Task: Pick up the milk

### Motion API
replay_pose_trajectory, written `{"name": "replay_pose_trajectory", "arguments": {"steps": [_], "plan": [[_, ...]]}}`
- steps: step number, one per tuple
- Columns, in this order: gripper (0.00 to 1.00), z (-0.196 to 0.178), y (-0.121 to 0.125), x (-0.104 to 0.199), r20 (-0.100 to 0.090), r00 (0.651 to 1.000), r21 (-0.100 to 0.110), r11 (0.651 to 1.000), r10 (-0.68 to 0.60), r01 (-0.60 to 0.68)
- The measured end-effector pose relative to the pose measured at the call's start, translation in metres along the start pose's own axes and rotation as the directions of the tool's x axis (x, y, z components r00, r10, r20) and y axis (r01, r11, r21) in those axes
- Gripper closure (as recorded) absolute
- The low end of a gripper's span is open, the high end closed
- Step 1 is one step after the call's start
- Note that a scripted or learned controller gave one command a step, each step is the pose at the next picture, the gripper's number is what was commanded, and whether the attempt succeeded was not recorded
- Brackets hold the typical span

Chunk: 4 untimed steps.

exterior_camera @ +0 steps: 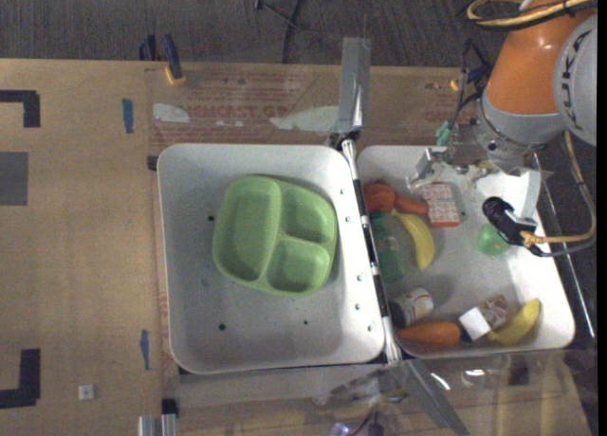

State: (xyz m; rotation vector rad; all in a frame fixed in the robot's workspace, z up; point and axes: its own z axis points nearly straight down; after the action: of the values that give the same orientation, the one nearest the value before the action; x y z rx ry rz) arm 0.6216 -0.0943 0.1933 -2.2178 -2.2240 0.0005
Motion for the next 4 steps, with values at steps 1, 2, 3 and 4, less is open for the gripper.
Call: {"name": "replay_pose_trajectory", "arguments": {"steps": [1,2,3,4], "plan": [[0.00,-0.086,0.020,-0.043,0.001,0.921,-0.003,0.921,0.389,-0.389],[0.00,0.007,-0.020,-0.080,0.001,0.910,0.001,0.910,0.414,-0.414],[0.00,0.041,-0.095,-0.078,0.000,0.892,0.002,0.892,0.452,-0.452],[0.00,0.105,-0.139,-0.078,-0.002,0.966,-0.009,0.966,0.260,-0.260]]}}
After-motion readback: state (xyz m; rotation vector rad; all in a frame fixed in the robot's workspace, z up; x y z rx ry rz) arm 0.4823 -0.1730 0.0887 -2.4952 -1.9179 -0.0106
